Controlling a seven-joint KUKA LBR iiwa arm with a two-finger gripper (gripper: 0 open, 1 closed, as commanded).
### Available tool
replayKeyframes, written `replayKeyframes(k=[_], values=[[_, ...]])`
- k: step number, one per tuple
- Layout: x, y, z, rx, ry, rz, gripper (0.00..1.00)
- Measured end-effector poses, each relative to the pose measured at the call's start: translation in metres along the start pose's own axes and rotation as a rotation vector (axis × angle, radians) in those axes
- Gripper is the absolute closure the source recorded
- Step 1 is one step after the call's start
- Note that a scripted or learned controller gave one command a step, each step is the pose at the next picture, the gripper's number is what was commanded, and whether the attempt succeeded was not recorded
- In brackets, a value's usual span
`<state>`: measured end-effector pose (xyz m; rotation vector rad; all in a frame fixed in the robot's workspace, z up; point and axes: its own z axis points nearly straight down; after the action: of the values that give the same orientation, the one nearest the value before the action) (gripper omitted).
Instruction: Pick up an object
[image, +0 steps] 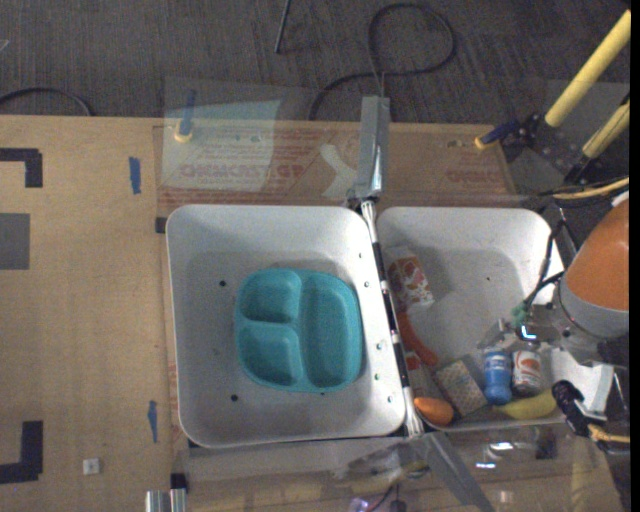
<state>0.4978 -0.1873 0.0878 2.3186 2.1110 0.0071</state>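
Left bin (190, 300), centre of frame: holds a teal divided tray (300, 328), lying flat, nothing else with it.

Right bin (470, 225), right of centre: all the small items sit along its left wall and lower edge. A printed packet (410, 280) leans at the left wall, with a red-orange strip (418, 345) just below it. Along the lower edge, left to right: an orange piece (433, 409), a speckled block (460, 385), a blue bottle (496, 372), a red-labelled can (527, 368), a banana (530, 406). Bottle and can stand upright, touching or nearly so; the banana lies just beside their bases.

Arm (605, 280) enters at right edge, orange band over the bin's right wall. Gripper (520, 330) is low in the right bin, directly above the bottle and can. Jaw state: cannot tell, the wrist hides it and the area is blurred. No item seen between them.

Candidate pick: probably bottle or can, judging by gripper position.

Risks from here:
- Items are packed tight; a descending finger may land on a lid rather than beside it and tip bottle or can.
- A close could catch both at once, or wedge the banana, giving a weak grip.
- Target is near the bin's lower wall; collision with the rim is possible.
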Motion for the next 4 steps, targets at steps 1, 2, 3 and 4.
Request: replayKeyframes(k=[1,2,3,4], values=[[0.030,-0.019,-0.001,-0.004,-0.002,-0.079,0.00],[0.016,-0.019,-0.098,0.005,0.001,-0.216,0.00],[0.037,-0.022,-0.009,0.005,0.001,-0.254,0.00],[0.034,-0.022,-0.019,0.002,0.000,-0.247,1.00]])
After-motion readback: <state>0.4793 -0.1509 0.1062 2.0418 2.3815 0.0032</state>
